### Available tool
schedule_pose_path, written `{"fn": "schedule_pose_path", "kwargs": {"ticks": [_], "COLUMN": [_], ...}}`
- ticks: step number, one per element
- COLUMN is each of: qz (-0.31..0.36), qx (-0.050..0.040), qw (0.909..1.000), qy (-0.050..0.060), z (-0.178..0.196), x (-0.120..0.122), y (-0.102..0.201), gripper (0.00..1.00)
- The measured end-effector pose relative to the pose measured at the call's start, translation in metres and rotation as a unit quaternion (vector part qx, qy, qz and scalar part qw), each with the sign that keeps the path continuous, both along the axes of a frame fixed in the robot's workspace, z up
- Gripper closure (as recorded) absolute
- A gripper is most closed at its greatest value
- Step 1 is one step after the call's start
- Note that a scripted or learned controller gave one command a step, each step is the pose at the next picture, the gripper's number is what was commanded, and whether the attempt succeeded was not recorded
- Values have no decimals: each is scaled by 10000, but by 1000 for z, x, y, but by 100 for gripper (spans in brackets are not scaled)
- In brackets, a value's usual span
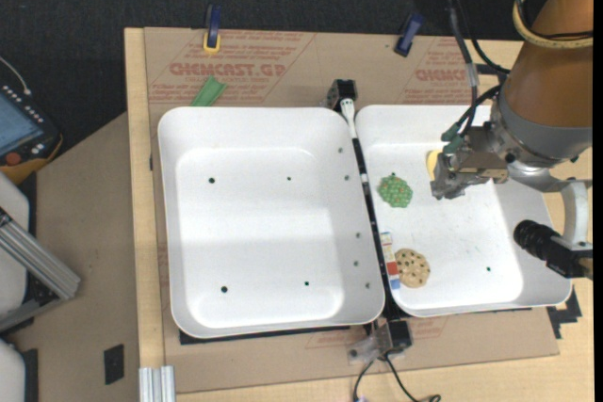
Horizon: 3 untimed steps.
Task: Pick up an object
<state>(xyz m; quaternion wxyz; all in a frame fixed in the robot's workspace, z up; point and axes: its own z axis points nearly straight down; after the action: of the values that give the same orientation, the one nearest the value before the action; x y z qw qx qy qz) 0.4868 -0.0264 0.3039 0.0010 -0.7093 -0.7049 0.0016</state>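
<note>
In the right shallow white plastic bin (490, 292), nearest you lies the round tan speckled cookie-like object (412, 267); farther back, the small green bumpy ball (395, 191). The grey two-finger gripper (448, 184) hangs just right of the ball; whether its jaws are spread, you cannot tell. I judge a straight descent may miss the ball or nudge it away.

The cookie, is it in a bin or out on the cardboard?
In. The cookie lies on the floor of the right bin, near its front left corner, apart from the claw.
</note>
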Motion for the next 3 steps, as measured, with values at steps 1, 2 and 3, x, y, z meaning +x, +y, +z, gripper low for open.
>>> {"fn": "schedule_pose_path", "kwargs": {"ticks": [1,2,3], "qz": [30,71,55], "qx": [3,12,23], "qw": [10000,10000,9999], "qy": [-24,-43,-103], "z": [11,36,161], "x": [2,-7,-7], "y": [4,73,99], "gripper": [100,100,100]}}
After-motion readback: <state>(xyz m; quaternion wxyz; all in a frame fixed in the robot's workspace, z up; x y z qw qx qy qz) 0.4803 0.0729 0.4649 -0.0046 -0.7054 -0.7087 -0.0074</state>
